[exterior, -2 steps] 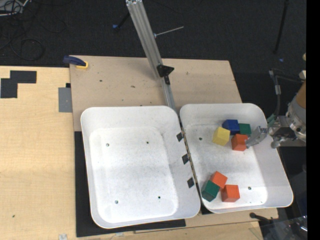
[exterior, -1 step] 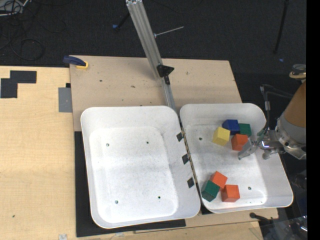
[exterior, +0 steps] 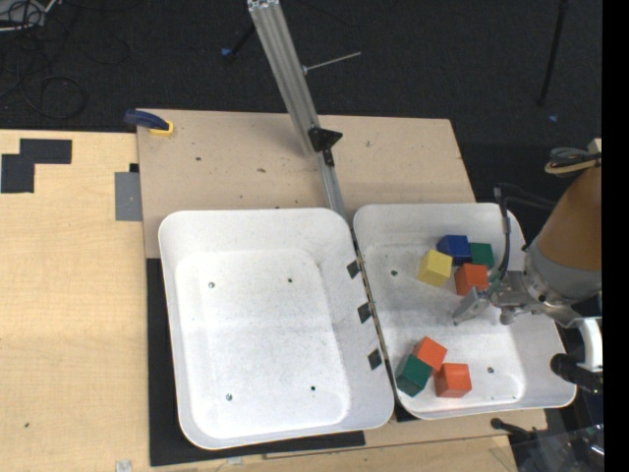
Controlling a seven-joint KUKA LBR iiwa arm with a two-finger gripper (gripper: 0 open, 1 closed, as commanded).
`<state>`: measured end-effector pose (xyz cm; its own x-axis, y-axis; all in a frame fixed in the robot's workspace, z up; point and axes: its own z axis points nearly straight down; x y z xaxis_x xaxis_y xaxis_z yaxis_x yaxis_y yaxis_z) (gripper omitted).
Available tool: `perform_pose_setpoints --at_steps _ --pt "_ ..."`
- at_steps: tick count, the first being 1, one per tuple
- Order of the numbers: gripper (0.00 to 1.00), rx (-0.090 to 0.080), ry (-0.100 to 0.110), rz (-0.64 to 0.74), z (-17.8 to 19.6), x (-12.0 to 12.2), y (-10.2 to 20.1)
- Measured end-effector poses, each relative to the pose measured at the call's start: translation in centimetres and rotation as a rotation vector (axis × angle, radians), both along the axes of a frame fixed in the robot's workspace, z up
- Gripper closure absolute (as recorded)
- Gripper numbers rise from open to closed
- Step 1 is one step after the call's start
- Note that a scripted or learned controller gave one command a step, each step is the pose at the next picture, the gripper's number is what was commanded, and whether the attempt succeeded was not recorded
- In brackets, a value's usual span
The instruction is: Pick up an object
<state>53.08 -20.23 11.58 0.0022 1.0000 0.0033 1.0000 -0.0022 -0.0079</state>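
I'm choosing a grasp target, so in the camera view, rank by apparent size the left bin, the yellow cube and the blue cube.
1. left bin, by far.
2. yellow cube.
3. blue cube, partly hidden, so its ranking against yellow is unsure.

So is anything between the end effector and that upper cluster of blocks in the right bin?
Nothing visible. The end effector sits in the right bin, right next to the nearest orange block. The yellow, blue and green blocks crowd just behind it.

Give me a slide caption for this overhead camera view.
Gripper low in the right bin beside an orange block, near six colored blocks.
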Motion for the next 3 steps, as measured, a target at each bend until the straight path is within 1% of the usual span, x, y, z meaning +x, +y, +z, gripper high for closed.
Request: perform_pose_setpoints --at_steps 1,2,3 --pt "1.00 -0.002 -0.004 -0.006 1.3 0.1 -0.2" --pt "1.00 -0.004 -0.011 0.003 6.1 1.0 -0.5" --pt "1.00 -0.005 -0.012 0.004 12.4 0.9 -0.7"
